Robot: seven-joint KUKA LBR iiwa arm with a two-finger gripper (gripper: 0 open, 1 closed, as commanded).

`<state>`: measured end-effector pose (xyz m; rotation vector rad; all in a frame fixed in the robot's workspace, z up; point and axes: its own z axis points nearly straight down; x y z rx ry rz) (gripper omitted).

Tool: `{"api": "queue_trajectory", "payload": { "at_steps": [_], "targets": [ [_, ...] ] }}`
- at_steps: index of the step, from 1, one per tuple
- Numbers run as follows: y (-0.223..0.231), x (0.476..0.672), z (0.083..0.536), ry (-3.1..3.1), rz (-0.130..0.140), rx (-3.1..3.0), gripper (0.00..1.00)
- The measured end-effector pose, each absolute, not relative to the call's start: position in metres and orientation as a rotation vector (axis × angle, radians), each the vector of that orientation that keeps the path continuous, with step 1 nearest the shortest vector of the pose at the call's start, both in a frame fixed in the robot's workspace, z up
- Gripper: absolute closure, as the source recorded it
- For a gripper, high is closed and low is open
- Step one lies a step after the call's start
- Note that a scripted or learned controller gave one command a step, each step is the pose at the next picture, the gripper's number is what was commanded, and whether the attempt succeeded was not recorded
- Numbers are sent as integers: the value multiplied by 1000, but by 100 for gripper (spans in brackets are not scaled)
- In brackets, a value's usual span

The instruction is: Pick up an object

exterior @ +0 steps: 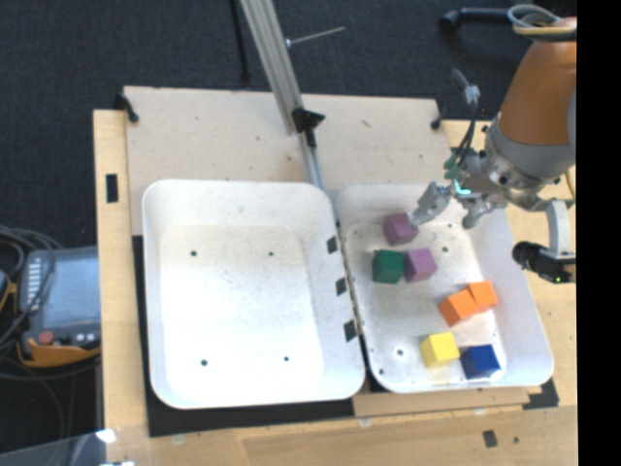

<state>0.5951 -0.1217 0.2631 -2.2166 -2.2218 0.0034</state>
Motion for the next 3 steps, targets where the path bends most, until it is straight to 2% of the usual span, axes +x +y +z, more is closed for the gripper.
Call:
{"api": "queue_trajectory", "payload": {
  "at_steps": [1, 2, 3],
  "targets": [
    [-122, 596, 265, -2224, -1, -2220, 0],
    [-123, 596, 202, -2217, 7, -2222, 0],
    [-122, 589, 158, -2217, 7, -2222, 0]
  ]
}}
